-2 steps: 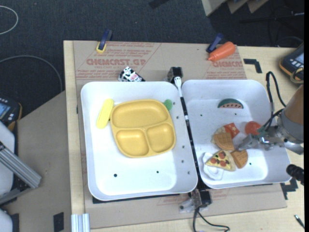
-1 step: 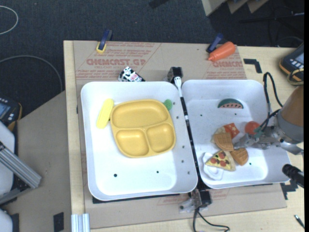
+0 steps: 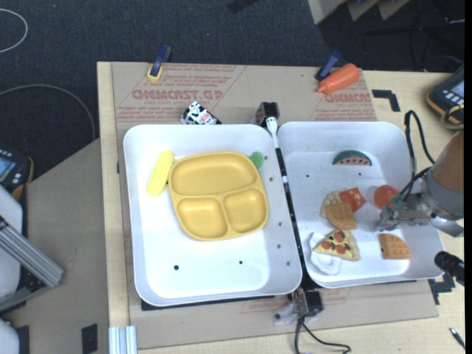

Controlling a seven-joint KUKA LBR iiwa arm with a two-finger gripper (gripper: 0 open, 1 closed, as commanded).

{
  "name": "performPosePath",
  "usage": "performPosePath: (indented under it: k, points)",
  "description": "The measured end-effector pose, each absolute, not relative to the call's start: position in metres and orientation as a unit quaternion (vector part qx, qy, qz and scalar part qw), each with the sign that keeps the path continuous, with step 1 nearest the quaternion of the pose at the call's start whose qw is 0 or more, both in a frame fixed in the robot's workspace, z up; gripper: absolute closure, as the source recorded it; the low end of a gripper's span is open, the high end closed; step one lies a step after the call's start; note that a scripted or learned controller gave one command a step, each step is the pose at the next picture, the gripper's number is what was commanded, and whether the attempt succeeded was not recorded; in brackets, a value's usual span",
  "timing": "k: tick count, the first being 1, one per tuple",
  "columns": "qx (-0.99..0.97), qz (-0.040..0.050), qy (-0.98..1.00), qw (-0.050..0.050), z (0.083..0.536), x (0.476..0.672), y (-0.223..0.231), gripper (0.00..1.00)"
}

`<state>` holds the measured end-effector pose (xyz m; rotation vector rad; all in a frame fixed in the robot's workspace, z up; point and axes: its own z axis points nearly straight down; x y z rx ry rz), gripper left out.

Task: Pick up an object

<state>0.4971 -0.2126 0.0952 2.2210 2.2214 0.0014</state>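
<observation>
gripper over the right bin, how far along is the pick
Done: the gripper has reached low into the right white bin. In hand: nothing visibly between its fingers; it sits between the round red toy tomato and the square tan waffle. Left: grasp and lift.

My gripper (image 3: 391, 218) sits low in right bin (image 3: 310, 142), crowded by tomato (image 3: 385, 195), waffle piece (image 3: 394, 246) & pizza slice (image 3: 337, 245). Bare floor btwn melon slice (image 3: 351, 158) & left wall gives room.

Divided tray (image 3: 217, 195) in left bin (image 3: 140, 220), pizza slice (image 3: 337, 244) at right bin's (image 3: 310, 146) six o'clock, watermelon slice (image 3: 352, 158) at twelve, waffle (image 3: 394, 246) at four.
</observation>
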Motion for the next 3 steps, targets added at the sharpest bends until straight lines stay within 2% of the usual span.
performPosePath:
  k: [3]
  points:
    - [0.706, 0.0012, 0.708, 0.004, 0.228, 0.505, -0.209, 1.0]
